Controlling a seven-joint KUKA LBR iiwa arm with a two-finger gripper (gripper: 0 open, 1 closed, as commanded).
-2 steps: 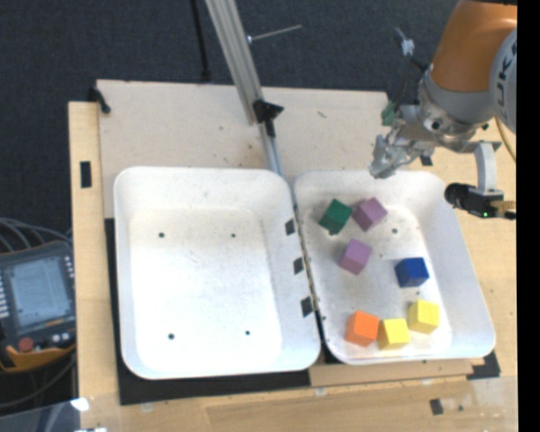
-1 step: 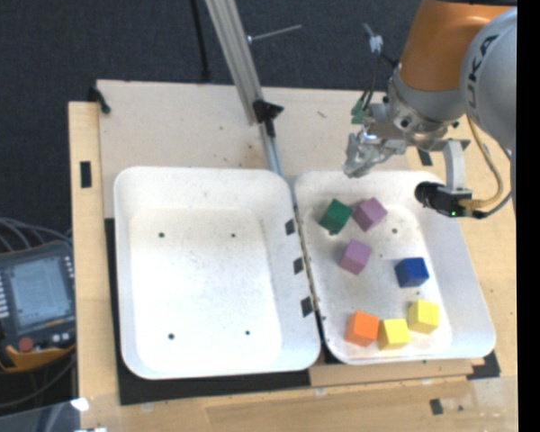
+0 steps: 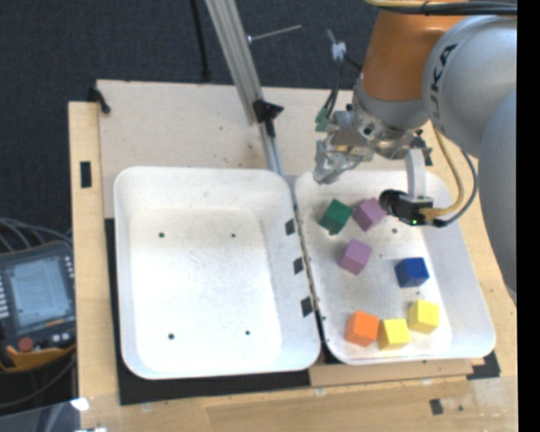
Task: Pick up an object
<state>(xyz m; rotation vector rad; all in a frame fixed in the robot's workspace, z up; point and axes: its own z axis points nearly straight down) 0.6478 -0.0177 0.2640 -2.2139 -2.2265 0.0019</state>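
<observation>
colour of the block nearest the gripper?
Green block, just below the gripper in the right bin; camera view.

The grey arm (image 3: 468, 70) runs off the top and right edges, its bulk hides the far right corner of the right bin (image 3: 459, 331), the gripper (image 3: 328, 171) is too blurred to read, and the handheld controller (image 3: 27, 300) is cut off at the left edge.

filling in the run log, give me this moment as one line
gripper above right bin top-left corner | nothing seen held | nearest: green cube | left bin
</observation>
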